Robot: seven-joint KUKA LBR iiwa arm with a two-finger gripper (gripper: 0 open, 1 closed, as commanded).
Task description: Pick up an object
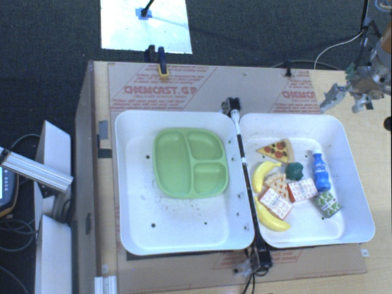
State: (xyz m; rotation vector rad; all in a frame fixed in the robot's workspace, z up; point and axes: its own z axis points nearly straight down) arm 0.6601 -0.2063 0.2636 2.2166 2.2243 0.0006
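My gripper [346, 100] hangs at the far right, above the bench just beyond the right bin's far corner, with its two fingers spread apart and nothing between them. The right bin [352, 158] holds a pizza slice [276, 149], a yellow banana [264, 192], a dark green lump [294, 171], a blue bottle [319, 171], two small red-and-white cartons [301, 190] and a green-patterned can [329, 204]. All these toys lie below and left of the gripper, well apart from it.
The left bin [138, 225] holds a green divided plate [190, 163]. A black bar [244, 170] runs between the bins. Clamps sit at the bench's far edge [158, 60]. A white sheet [144, 17] lies on the floor beyond.
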